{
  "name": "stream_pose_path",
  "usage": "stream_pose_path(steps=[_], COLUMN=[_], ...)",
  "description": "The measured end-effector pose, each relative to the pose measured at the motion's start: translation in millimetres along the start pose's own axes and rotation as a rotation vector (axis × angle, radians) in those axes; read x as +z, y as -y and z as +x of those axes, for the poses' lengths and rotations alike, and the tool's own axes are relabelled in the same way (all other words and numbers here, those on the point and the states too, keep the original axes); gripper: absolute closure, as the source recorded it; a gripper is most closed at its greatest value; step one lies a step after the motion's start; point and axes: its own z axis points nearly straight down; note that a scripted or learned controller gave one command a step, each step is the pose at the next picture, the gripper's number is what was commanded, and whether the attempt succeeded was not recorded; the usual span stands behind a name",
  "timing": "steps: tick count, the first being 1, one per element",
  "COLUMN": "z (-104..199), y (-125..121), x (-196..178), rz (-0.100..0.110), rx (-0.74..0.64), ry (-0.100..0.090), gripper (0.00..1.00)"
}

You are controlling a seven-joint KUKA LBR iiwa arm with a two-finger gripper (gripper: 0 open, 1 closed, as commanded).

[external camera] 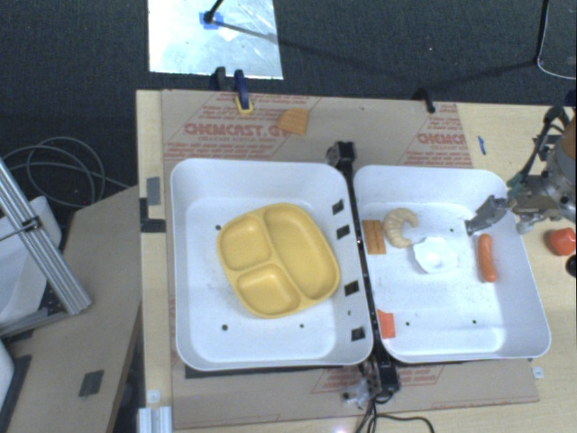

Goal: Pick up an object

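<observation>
end effector (484, 213) hangs, seemingly empty, just above hot dog (487, 258)

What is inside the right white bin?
The right bin holds a croissant, a small white piece, an orange sausage and two small orange pieces at its left wall. The gripper covers a little of the floor.

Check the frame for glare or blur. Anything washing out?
Camera view: foil sheet at top glares bright; white bins run near blown out, so the white piece barely separates from the floor. Gripper at the right edge looks soft. Yellow tray reads clean, soft shadows.
</observation>
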Motion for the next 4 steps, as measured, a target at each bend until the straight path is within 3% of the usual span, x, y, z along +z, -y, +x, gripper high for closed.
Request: stream_pose_path(steps=[1,2,3,4], z=[79.8,75.5,75.5,75.8], y=[56.6,54.0,53.9,52.9], x=[-29.9,-39.0,-39.0,-49.8], rz=[0.0,-0.003,-0.003,-0.006], rx=[-0.008,-0.004,-0.002,-0.007], ry=[-0.004,-0.001,-0.001,-0.001], gripper=[0.0,1.0,0.0,1.0])
